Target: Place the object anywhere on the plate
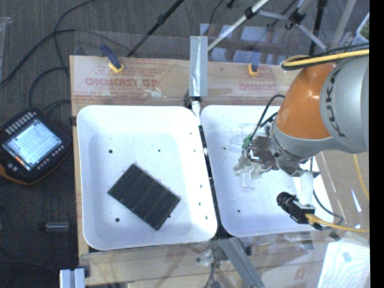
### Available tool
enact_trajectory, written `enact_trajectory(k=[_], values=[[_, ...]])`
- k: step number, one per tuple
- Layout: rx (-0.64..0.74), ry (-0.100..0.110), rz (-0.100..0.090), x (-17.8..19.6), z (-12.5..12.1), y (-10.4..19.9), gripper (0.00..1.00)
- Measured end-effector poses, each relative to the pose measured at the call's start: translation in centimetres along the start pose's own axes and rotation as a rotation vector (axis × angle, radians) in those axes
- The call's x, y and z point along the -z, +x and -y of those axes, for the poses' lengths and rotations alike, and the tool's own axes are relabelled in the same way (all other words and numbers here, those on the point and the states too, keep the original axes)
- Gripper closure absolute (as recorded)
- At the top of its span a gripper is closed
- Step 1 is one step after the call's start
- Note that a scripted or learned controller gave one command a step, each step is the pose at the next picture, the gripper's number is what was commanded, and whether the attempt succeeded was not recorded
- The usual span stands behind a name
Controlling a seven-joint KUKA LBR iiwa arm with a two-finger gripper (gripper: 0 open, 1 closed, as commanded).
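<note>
A plywood tabletop is carrying two white bins over dark carpet. The hand is hanging low in the right bin; whether it is gripping anything, I cannot tell. The dark ridged plate is lying flat in the left bin, well off to the hand's left in view, its long axis running diagonally from upper left to lower right.

Bins smooth glossy white plastic; plate dark, matt (ribbed); arm satin grey metal.
</note>
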State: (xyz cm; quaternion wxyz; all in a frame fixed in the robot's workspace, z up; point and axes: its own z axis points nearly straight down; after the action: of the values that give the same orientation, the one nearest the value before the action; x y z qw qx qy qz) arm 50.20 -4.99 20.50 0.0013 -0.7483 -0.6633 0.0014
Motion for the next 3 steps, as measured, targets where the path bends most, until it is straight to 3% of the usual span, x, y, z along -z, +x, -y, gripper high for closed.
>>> enact_trajectory(k=[1,2,3], values=[[-0.146,0.001,0.002,0.9,-1.3,8.0,1.0],[-0.083,0.001,0.002,2.2,2.3,15.9,1.0],[-0.046,0.0,0.005,0.0,-7.0,21.3,1.0]])
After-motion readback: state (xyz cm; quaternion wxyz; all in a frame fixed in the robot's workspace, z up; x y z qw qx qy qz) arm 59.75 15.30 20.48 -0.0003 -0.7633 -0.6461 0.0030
